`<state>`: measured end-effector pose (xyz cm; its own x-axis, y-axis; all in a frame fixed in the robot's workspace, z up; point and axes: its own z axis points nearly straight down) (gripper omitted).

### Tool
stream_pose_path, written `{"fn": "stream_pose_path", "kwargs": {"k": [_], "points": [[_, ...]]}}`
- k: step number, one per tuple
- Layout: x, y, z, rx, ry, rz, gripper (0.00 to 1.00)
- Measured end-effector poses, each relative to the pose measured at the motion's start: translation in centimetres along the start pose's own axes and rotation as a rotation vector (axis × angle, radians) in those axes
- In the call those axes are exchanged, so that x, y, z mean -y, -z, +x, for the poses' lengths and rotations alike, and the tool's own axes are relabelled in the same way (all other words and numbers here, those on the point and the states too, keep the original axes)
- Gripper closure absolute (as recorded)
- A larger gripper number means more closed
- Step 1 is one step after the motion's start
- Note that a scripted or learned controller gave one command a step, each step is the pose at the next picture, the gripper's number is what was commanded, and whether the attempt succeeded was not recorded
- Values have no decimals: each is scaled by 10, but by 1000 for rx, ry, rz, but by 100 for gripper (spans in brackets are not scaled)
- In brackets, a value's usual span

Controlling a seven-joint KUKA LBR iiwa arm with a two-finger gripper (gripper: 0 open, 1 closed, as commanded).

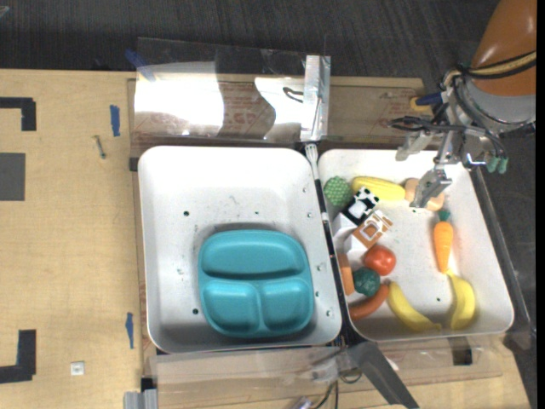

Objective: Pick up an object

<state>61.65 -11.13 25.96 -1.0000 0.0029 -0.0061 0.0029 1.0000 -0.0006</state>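
The right bin (490, 254) holds several toy foods. A yellow piece (379, 188) lies at the back beside a green ball (337, 189) and a black-and-white cube (364, 203). Further forward are an orange-and-white cube (375, 228), a red tomato (380, 260), a carrot (443, 241) and a banana (426, 309). My gripper (430, 181) hangs over the bin's back part, right of the yellow piece and above the carrot. A small peach-coloured object (423, 194) lies right under its tip; whether they touch is unclear.
The left bin (170, 194) holds a teal divided plate (255, 281) in its front half. A red chili (366, 305) and a dark green piece (367, 281) lie by the divider between the bins. A metal bracket (315, 100) stands behind the bins.
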Motion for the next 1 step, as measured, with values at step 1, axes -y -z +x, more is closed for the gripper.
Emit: {"fn": "stream_pose_path", "kwargs": {"k": [1], "points": [[83,-85,75,-8,74,0,0]]}}
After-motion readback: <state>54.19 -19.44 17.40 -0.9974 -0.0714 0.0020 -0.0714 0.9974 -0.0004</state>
